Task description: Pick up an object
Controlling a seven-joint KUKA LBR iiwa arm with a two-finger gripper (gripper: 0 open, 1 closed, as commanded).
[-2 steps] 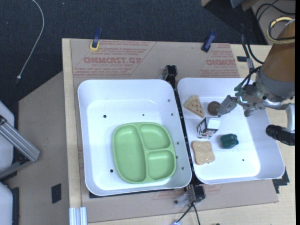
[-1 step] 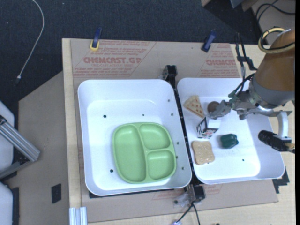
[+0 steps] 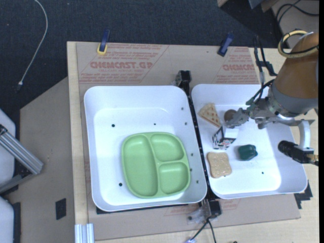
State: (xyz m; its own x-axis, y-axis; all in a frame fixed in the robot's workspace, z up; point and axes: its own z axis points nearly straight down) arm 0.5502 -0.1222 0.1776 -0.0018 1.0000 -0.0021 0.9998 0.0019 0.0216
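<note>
Hanging low over the right shallow white bin (image 3: 283, 184): grey two-finger gripper (image 3: 232, 118), spread or pressed together, cannot tell. Just beside it, tan wedge-shaped toy slice (image 3: 210, 114). Just under it, small black-and-white thing (image 3: 223, 139). Farther off, tan toast-shaped piece (image 3: 219, 164) and dark green lump (image 3: 247, 152). Probably parked there to grab a close one.

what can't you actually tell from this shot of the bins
- Gripper, camera view: too small and dark to tell whether its fingers are open or shut, or whether it touches the small black-and-white object under it.
- That object: too small and partly covered to identify.
- Arm: cut off by the right edge.
- Right bin: its upper right part is hidden beneath the arm.
- Dark green item: too blurred to name.
</note>
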